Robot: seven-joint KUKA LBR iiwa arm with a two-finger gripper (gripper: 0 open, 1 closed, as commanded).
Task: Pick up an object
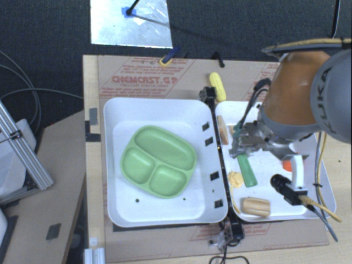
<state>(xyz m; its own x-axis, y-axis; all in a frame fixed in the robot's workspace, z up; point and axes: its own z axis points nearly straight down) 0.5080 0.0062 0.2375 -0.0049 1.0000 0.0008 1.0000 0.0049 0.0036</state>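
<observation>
Grey arm (336, 117), broad orange band (294, 89), dark lettering (319, 95), possibly KUKA; metallic end effector (242, 146).

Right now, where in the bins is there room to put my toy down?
The left bin has room: bare white floor all round the green plate, widest along the far wall and the near edge. The right bin is crowded: the gripper hangs over a green stick, with a yellow bit and a tan roll nearby.

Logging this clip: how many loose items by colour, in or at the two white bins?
Green: 2, green divided plastic plate, green cylindrical stick
Yellow: 2, yellow corn cob, small yellow lump
Tan: 2, tan bread roll, thin tan stick
Orange: 1, small orange piece
Total: 7
</observation>
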